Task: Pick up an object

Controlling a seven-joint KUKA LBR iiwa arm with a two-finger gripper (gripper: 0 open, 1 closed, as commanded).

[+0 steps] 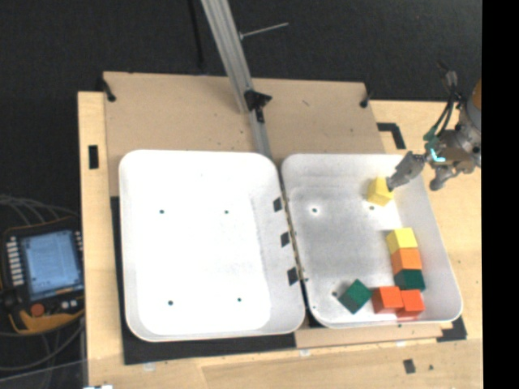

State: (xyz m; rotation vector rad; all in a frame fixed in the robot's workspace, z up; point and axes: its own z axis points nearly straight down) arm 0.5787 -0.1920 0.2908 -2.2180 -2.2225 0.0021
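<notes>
Now the open end effector holds nothing, one fingertip touching the yellow block.

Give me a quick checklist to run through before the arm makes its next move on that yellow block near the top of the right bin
1. Target in view: ok. The yellow block lies alone in the upper part of the right bin.
2. Gripper near target: ok. The gripper sits just right of the block, one finger reaching to its edge.
3. Block between the fingers: not ok. It lies beside one finger, not between the two.
4. Room around target: ok. The stacked column of blocks along the right wall stands well apart from it.
5. Bin wall clearance: cannot tell. The gripper hangs over the right rim; its height is unclear.
</notes>
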